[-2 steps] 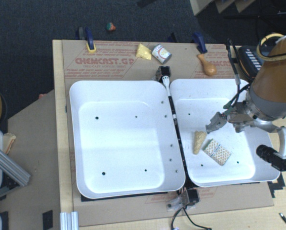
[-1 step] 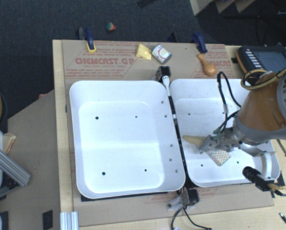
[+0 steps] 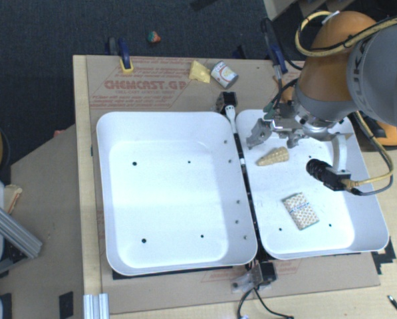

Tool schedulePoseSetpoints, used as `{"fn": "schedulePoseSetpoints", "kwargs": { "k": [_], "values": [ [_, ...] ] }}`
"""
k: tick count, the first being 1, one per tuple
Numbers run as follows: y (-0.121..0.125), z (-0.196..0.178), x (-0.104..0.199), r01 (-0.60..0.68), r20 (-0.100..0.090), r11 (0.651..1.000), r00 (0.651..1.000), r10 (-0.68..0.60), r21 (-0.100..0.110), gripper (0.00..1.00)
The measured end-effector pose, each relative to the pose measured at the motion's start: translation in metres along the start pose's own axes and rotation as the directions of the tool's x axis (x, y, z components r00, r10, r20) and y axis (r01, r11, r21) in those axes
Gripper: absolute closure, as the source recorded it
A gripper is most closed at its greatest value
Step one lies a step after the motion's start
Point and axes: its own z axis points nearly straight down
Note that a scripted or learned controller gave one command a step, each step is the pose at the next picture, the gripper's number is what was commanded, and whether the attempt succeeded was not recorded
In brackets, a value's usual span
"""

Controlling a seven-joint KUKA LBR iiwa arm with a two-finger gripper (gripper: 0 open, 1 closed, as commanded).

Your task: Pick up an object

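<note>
Best lowering the claw (image 3: 272, 133), seemingly spread apart and empty, squarely over the cone-shaped piece (image 3: 272, 157) in the right bin (image 3: 368, 234) before closing.

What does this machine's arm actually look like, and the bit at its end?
The arm is bulky, rounded and grey, with an orange band above the wrist. Yellow and black cables loop around it. Its gripper is small, grey metal, with a black cylindrical part nearby.
</note>
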Motion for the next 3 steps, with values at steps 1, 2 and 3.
{"fn": "schedulePoseSetpoints", "kwargs": {
  "k": [1, 2, 3],
  "values": [
    [0.078, -0.177, 0.001, -0.008, 0.004, 1.000, 1.000, 0.008, -0.007, 0.00],
    [0.074, -0.177, 0.001, -0.010, 0.004, 1.000, 1.000, 0.010, 0.011, 1.00],
    [0.037, -0.092, 0.090, -0.003, -0.003, 1.000, 1.000, 0.003, 0.029, 1.00]
  ]
}}
